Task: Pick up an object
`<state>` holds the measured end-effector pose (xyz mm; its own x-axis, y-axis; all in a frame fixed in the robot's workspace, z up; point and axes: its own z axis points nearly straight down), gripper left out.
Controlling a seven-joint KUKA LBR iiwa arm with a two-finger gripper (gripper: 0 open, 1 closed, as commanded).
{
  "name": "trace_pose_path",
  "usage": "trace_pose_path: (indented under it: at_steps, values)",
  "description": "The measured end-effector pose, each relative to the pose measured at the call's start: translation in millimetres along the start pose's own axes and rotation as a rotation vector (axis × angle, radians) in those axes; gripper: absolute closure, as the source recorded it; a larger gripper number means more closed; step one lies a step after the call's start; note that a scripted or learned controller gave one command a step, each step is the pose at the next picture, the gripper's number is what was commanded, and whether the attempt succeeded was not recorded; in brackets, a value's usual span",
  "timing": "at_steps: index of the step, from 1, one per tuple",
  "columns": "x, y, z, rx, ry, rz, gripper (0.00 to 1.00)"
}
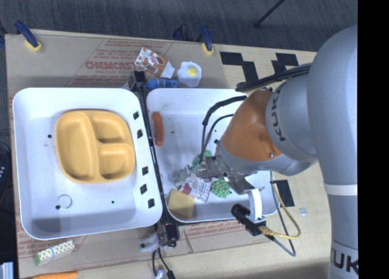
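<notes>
Your arm [285, 132] reaches in from the right and hangs low over the right bin [182, 98], its orange band covering much of that bin's middle. The tool [209, 171] sits down among a small heap of things near the bin's front; you cannot tell from this angle whether it is apart, together or clamped on anything, because the wrist hides it from above. The nearest candidates lie right at it: a red-and-white packet [199, 188] just beside and slightly toward the bin's front, a green dotted piece [221, 189] touching that packet on the right, and a tan block [181, 203] a little further front-left, against the bin's front wall. The packet looks flat and tilted, its long side running roughly from the tool toward the front wall, so closing across its short side is probably the surer bet. An orange sausage-shaped thing [158, 128] lies apart, well back along the left wall, its long axis running front to back. The left bin [24, 150] holds a yellow divided tray [94, 144], well apart from the tool and across the divider. Judging by position alone, the heap is your target, and nothing looks lifted yet.
</notes>
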<state>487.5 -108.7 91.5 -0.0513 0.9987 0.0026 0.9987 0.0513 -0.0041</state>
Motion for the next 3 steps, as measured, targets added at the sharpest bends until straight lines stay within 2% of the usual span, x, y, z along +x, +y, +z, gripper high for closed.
trace_pose_path:
  at_steps: [1, 2, 3]
  values:
    - [0, 1, -10, 0.0, 0.0, -0.004, 1.0]
    - [0, 1, -10, 0.0, 0.0, -0.005, 0.0]
    - [15, -9, -1, -0.005, -0.004, -0.378, 0.0]
